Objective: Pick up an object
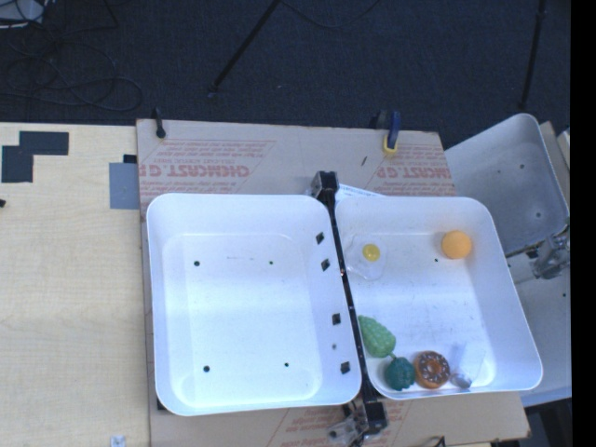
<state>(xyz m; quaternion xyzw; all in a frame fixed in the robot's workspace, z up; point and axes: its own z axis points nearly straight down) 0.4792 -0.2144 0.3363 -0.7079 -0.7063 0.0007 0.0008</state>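
How wide the pincer stands cannot be told from this view.

At the scene's right edge a grey metal plate (507,180) lies tilted beside the right shallow white plastic bin (498,277), touching or overlapping its right rim.

That bin holds all the loose things. A small orange ball (456,244) sits at the far right of its floor. To the left of it, well apart, a small yellow round piece (372,252) lies near the bin's left wall; something clear seems to surround it, though that is too faint to be sure.

Along the near side three things cluster: a pale green bumpy lump (377,336) against the left wall, a dark teal rounded lump (400,373) just near of it, and a brown ring doughnut with speckled topping (431,369) touching or just beside the teal lump on its right.

A black strip with clips (337,287) runs between the two bins where their rims meet.

The left shallow white plastic bin (158,305) shows a bare floor marked by a few small dark dots.

Both bins rest on a brown cardboard sheet with red print (233,161). A blue and yellow clamp (391,133) grips its far edge. A pale wooden bench top (65,287) spreads to the left, and dark carpet with cables (279,35) lies beyond.
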